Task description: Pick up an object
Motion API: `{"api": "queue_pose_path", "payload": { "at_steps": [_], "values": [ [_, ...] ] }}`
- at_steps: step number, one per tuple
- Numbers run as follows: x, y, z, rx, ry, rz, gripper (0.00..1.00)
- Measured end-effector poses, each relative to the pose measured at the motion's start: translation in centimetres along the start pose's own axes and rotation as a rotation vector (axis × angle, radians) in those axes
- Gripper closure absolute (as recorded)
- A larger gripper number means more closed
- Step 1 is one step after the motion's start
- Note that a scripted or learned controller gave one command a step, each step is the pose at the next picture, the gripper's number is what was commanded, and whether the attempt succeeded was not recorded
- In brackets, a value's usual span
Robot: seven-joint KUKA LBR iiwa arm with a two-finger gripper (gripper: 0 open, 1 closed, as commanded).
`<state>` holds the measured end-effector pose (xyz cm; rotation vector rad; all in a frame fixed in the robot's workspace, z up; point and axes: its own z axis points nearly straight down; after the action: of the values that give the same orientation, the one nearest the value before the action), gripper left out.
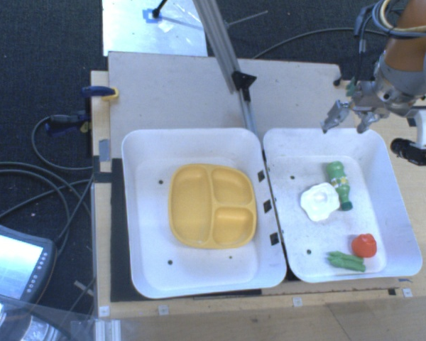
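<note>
The open, empty pincer hovers just beyond the right bin's far rim, well apart from the green bottle inside.

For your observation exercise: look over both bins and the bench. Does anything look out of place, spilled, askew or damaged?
Nothing stands out. The yellow plate lies flat in the left bin. The green bottle, fried egg, tomato and green pod lie loose but intact in the right bin.
</note>
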<state>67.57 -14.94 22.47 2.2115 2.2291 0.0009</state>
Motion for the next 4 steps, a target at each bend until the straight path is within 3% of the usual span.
{"api": "queue_pose_path", "payload": {
  "at_steps": [1, 4],
  "values": [
    [0.0, 0.0, 0.0, 0.000, -0.001, -0.001, 0.00],
    [0.8, -0.4, 13.7, 0.004, 0.000, -0.002, 0.00]
  ]
}}
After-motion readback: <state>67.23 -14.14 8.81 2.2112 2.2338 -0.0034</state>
